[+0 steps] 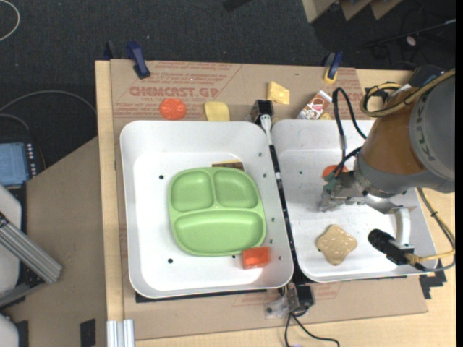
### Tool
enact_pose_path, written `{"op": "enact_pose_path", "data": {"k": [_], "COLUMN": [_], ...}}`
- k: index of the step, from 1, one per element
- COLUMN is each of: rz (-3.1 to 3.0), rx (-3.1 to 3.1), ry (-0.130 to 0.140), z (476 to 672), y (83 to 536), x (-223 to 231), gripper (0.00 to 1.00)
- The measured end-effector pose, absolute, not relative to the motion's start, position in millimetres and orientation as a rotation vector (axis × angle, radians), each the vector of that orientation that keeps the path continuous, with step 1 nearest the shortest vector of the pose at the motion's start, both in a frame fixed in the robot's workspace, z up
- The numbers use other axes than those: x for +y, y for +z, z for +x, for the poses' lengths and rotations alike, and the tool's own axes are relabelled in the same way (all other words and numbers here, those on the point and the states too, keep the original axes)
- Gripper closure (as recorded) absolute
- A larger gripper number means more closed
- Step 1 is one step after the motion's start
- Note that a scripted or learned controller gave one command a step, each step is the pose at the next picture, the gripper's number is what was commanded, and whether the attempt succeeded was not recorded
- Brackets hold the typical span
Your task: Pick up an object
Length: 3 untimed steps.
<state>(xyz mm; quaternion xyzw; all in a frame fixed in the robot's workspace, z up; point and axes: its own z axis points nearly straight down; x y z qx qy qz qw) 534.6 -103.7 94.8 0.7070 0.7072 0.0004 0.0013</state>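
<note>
Tool [327, 197] low in the right bin [304, 262], tips near the floor — open or shut, cannot tell, nothing seen held. Just beside it, partly hidden by the wrist, a small orange piece [330, 170]. Nearer the front rim, a tan cookie [336, 243], apart from the tool. Left bin [137, 215]: green tray [215, 212], orange block [255, 256] touching its front edge. Behind the bins on the tabletop [116, 107] — orange disc [172, 108], yellow pieces [216, 111].
</note>
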Motion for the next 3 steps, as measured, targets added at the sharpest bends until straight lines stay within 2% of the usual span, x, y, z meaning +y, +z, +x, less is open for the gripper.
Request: {"op": "enact_pose_path", "data": {"k": [1,2,3], "rz": [2.221,2.22,2.228], "rx": [2.22,2.213,2.226], "ry": [0.0,0.0,-0.004], "z": [534.3,571.7,498.5], "y": [94,85,84], "x": [-104,-169,-125], "gripper": [0.0,0.0,0.0]}}
